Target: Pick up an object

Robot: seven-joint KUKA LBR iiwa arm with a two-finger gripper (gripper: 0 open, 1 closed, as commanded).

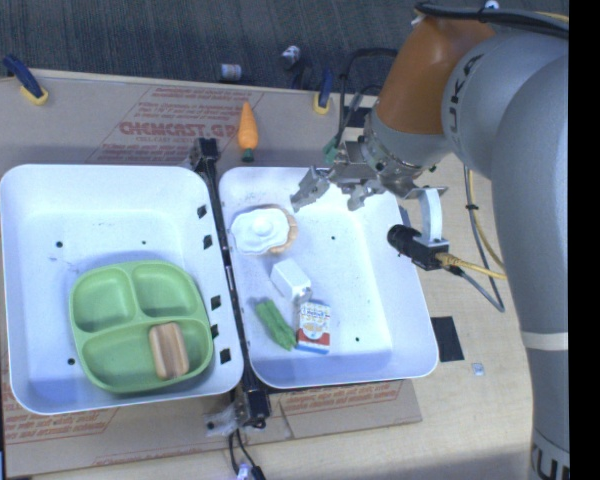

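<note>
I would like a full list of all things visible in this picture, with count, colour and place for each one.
bins: 2, white, side by side on the bench
tray: 1, green, divided, left bin
hot dog: 1, tan, in tray's front compartment
fried egg: 1, white, right bin, rear left
small box: 1, white, right bin, middle
green vegetable: 1, right bin, front
carton: 1, white, red and blue, right bin, front
carrot: 1, orange, on cardboard behind bins
arm: 1, grey with orange band, right side
gripper: 1, over right bin's rear
</note>
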